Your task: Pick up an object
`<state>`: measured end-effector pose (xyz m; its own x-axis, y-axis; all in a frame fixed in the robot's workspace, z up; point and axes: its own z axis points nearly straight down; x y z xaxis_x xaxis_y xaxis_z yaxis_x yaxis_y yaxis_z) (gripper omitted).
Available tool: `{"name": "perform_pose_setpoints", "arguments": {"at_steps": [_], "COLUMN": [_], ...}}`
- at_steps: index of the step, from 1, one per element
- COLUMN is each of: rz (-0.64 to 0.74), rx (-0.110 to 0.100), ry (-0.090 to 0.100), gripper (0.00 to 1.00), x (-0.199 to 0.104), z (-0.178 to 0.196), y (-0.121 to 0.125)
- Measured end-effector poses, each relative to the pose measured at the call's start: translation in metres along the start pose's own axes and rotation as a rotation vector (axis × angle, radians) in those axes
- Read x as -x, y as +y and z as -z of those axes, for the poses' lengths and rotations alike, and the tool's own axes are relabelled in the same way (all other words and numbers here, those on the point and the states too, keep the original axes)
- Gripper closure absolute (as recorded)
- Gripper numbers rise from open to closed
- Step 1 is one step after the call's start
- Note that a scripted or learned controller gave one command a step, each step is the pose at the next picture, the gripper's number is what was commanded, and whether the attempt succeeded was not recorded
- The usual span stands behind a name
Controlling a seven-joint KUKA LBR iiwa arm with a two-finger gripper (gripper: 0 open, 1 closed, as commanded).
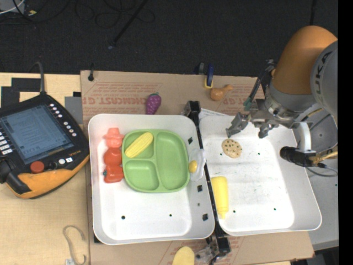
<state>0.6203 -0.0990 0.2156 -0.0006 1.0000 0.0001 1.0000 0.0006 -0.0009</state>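
1. The gripper (252,125) hung over the upper part of the right bin (298,217), fingers spread wide with nothing between them; I judged it to be in the approach step, before any grasp.
2. The cookie (231,148) lay just below and left of the fingertips, apart from them. It looked the likeliest pick: the next move would call for a short shift down-left, a descent, then a close.
3. A yellow block (220,195) lay against that bin's left wall, lower down.
4. In the left bin (143,225), a green divided plate (165,167) held a corn cob (138,143); a red figure (112,156) stood beside it.
5. Nothing crowded the cookie.
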Motion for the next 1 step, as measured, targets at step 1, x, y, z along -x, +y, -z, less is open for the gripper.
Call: {"name": "perform_pose_setpoints", "arguments": {"at_steps": [1], "rz": [0.0], "rx": [-0.005], "ry": [0.001], "gripper": [0.0], "x": [0.0029], "z": [-0.044], "y": [-0.0003]}}
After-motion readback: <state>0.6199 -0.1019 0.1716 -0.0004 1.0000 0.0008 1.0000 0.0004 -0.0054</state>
